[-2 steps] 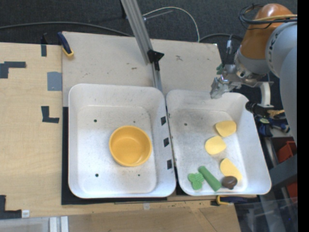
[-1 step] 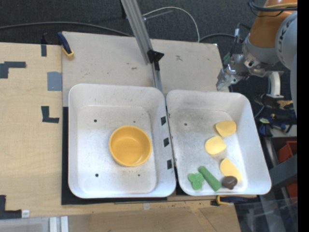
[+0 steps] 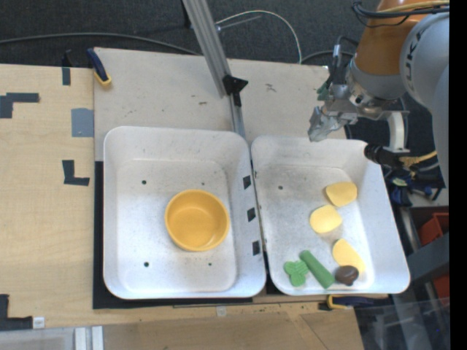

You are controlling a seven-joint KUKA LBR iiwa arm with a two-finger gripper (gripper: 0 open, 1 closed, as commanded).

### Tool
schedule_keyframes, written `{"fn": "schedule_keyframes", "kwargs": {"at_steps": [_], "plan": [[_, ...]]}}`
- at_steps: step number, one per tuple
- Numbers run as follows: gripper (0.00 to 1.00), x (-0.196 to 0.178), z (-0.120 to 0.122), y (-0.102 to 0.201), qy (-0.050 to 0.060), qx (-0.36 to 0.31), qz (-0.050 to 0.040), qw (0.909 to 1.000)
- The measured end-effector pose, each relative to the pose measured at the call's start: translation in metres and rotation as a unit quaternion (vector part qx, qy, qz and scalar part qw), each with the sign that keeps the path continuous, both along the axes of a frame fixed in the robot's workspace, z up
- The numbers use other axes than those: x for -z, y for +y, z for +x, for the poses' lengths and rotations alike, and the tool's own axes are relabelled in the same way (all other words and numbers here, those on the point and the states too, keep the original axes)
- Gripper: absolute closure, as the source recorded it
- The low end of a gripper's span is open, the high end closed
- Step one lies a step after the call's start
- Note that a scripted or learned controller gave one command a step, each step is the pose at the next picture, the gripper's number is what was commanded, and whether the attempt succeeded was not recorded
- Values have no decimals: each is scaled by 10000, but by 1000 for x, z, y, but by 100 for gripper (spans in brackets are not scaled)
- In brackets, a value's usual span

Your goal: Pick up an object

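We can't tell from this angle how the jaws stand; gripper (image 3: 321, 128) sits over the far rim of the right bin (image 3: 379, 195), nothing visible in it; above it we see the grey arm (image 3: 430, 42) with its orange band (image 3: 387, 28), coming in from the right. Nearest candidates in the right bin: three pale yellow pieces (image 3: 341, 193), (image 3: 325, 219), (image 3: 346, 254) down the bin's right half; near the front edge we have a green stick (image 3: 317, 268) beside a green leafy piece (image 3: 295, 272), and a dark brown round item (image 3: 346, 274) touching the lowest yellow piece. Left bin (image 3: 120, 195) holds a yellow bowl (image 3: 196, 219), upright, roughly centred. A grey pole (image 3: 208, 35) slants over the bench behind the bins.
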State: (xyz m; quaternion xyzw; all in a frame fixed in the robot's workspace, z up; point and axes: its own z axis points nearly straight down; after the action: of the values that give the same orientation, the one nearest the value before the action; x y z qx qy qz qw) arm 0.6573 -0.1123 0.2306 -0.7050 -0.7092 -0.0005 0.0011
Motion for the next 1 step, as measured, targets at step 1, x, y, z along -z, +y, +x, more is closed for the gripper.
{"fn": "schedule_keyframes", "kwargs": {"at_steps": [1], "plan": [[100,-8,-23,44,6,2,0,10000]]}}
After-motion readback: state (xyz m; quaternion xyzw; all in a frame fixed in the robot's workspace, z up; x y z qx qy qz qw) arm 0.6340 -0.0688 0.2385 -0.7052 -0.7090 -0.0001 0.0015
